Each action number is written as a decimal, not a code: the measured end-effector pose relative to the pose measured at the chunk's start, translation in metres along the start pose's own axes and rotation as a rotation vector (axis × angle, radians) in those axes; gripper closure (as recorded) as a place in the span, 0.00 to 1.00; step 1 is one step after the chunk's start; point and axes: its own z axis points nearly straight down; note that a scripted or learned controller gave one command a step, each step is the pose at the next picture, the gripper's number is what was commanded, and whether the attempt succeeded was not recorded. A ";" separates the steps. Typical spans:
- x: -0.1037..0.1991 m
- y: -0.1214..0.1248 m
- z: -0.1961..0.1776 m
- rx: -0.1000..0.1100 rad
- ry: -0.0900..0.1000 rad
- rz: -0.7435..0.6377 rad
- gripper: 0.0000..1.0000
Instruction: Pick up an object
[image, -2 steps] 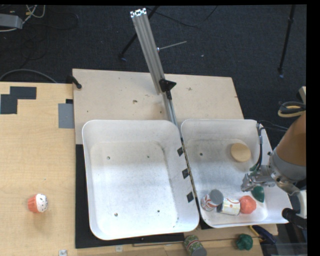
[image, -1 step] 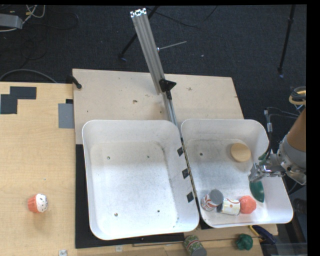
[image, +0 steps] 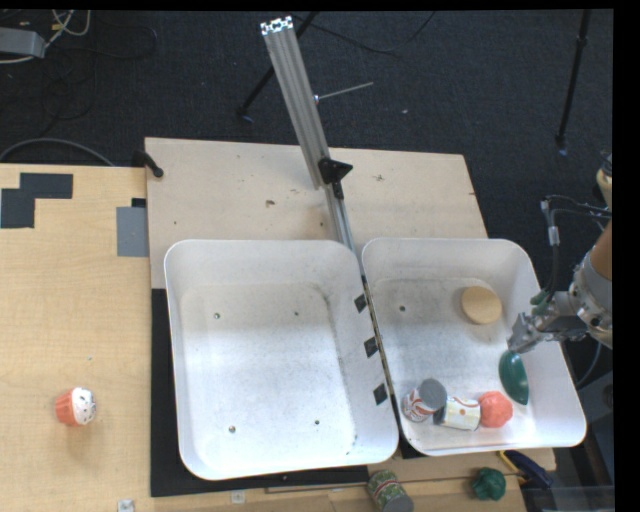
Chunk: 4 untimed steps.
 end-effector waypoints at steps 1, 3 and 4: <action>-0.001 0.001 -0.036 0.001 0.000 0.000 1.00; 0.101 0.019 -0.044 0.005 0.003 -0.003 1.00; 0.154 0.030 -0.047 0.005 0.003 -0.003 1.00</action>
